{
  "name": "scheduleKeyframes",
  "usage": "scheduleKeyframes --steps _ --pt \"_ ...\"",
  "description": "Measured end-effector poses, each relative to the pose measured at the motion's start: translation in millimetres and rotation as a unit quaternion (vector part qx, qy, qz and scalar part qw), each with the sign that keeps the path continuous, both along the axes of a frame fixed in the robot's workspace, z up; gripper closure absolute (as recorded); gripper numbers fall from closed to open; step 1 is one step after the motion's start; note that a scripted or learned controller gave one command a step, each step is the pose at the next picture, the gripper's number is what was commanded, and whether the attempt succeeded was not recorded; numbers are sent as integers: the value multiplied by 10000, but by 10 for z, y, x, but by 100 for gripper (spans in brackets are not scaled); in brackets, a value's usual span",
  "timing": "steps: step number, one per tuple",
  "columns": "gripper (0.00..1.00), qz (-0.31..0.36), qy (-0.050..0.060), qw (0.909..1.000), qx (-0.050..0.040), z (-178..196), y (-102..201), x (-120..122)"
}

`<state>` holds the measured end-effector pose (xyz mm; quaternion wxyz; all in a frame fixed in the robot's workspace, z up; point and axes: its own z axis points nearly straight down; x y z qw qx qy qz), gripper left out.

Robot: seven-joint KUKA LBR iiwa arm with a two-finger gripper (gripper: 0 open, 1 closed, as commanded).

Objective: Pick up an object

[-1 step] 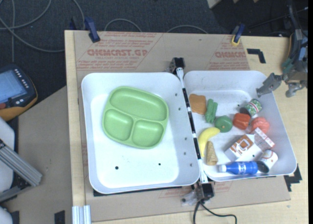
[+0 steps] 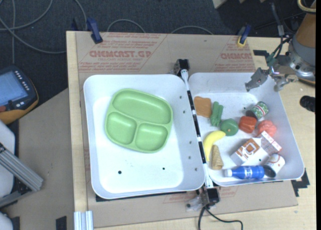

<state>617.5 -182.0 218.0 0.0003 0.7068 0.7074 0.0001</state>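
Note:
The right bin holds the loose objects: an orange-brown slab, a green vegetable, a round green fruit, a red tomato, a small can, a banana, a cone-shaped piece, a small carton and a blue bottle lying on its side. My gripper hangs over the bin's far right corner, above and beyond the can. Its fingers are spread open with nothing between them.
The left bin carries a green divided plate. A pink-red fruit, a white box and a small jar crowd the right bin's right side. Blue clamps grip the bench's far edge.

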Motion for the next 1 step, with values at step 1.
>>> scheduleKeyframes --steps 1 --pt "0 2 -19 10000 -10 -1170 -175 -33"
